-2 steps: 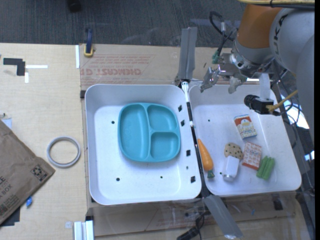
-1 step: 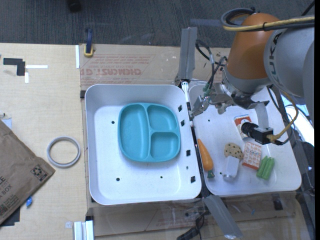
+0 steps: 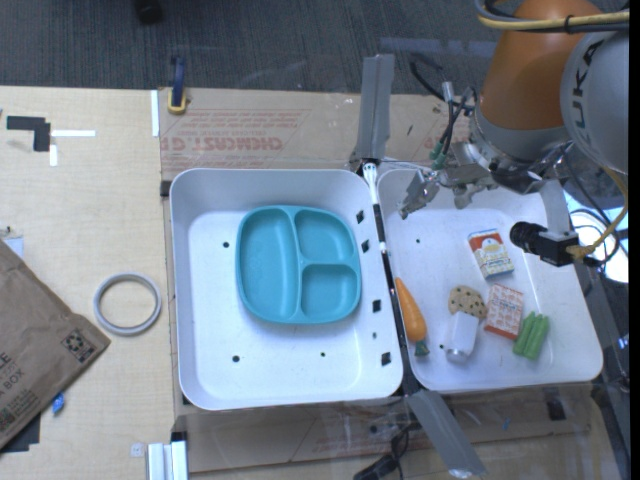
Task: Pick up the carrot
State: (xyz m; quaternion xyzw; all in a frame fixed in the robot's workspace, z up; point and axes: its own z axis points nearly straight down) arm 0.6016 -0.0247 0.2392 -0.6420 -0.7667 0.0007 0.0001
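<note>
The carrot [image 3: 409, 310] is orange with a green tip at its near end. It lies along the left wall of the right bin [image 3: 570, 368], close to the divider. My gripper [image 3: 440, 192] hangs over the far left corner of that bin, well behind the carrot and apart from it. Its two fingers are spread open with nothing between them.
The right bin also holds a small red-and-white carton [image 3: 490, 253], a cookie [image 3: 465, 301], a white bottle [image 3: 460, 339], a red packet [image 3: 505, 310] and a green item [image 3: 532, 335]. A teal divided plate [image 3: 298, 265] sits in the left bin [image 3: 200, 368]. A tape ring [image 3: 127, 302] lies on the bench.
</note>
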